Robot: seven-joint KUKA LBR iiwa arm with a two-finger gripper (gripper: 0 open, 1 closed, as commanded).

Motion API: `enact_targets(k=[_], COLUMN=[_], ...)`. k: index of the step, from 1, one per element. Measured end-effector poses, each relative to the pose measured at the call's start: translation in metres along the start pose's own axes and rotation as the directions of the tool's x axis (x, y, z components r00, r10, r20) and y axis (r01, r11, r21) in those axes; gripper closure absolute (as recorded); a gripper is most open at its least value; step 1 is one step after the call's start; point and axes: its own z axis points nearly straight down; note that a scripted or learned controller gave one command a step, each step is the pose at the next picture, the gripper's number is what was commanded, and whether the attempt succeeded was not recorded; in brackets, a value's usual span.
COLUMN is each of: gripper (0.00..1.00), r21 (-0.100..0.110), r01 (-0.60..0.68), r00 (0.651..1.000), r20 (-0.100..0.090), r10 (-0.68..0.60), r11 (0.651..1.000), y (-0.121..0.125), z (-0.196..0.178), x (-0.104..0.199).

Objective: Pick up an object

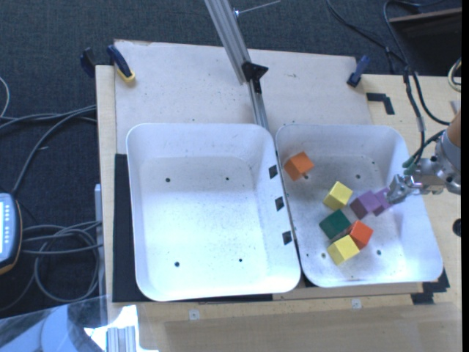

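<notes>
While I reach in from the right edge of the bench (pixel 183 79), the largest thing below me is that pale board carrying the two white bins. The left bin (pixel 146 270) lies well away from my jaws, across the divider, with only dark specks on its floor. The right bin (pixel 410 266) is the one I am over, its far wall just under my wrist.

My gripper (pixel 399 188) sits low at that bin's right side, and my jaws stand narrow around the end of the purple block (pixel 371 202), which pokes out from between them toward the bin's middle, tilted. I can see the block touching my fingertips, though whether it has left the bin floor I cannot tell.

Just past the purple block, away from my jaws, sits the upper yellow cube (pixel 338 195). Below my jaws and toward the bin's near side huddle three more: the green cube (pixel 335 224), the red-orange cube (pixel 360 234) touching it, and the lower yellow cube (pixel 343 249) against both. Farthest from my jaws in this bin, up near the divider, the orange cube (pixel 297 165) stands alone.

Smallest are the blue clamp (pixel 357 70) and the yellow-tipped clamp (pixel 122 64) at the board's far corners.
</notes>
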Motion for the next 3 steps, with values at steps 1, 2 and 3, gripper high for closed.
enact_targets(k=[1, 2, 3], gripper=[1.00, 1.00, 1.00], r21=[0.000, 0.003, 0.004], r01=[-0.001, 0.000, 0.005], r00=[1.000, 1.000, 1.000], r20=[0.000, -0.001, -0.004], r10=[0.001, 0.000, -0.005], r11=[1.000, 1.000, 1.000], y=[0.003, 0.005, 0.021], z=[-0.063, -0.086, -0.091], x=[-0.007, -0.008, 0.043])
